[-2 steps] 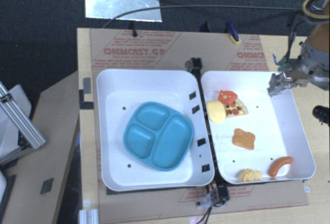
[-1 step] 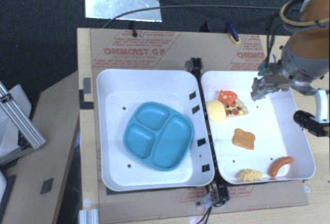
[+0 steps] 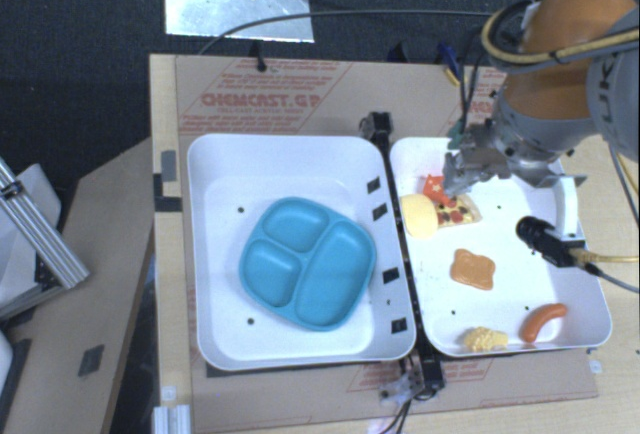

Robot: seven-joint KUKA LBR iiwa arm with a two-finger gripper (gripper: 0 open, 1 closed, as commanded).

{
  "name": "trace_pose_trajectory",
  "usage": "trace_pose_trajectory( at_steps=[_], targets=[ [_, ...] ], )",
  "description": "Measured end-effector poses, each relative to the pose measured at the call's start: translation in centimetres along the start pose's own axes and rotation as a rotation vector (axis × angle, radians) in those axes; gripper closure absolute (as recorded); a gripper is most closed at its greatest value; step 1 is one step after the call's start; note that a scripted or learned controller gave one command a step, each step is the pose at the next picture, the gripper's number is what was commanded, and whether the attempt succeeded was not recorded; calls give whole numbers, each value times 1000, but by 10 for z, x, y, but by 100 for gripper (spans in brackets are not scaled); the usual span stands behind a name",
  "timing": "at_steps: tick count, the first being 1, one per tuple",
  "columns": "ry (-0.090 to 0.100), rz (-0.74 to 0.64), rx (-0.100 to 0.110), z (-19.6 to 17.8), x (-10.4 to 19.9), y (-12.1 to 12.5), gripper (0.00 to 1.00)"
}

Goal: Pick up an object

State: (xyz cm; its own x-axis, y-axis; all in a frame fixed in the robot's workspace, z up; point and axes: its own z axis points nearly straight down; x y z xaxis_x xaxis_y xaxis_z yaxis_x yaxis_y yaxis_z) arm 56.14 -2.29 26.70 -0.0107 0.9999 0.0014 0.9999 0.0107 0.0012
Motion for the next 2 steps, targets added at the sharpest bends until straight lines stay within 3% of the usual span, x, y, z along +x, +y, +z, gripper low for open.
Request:
trace_pose_trajectory(
  at_steps=[2],
  targets=[
    [1,0,-1,3,107,5,100]
  ],
)
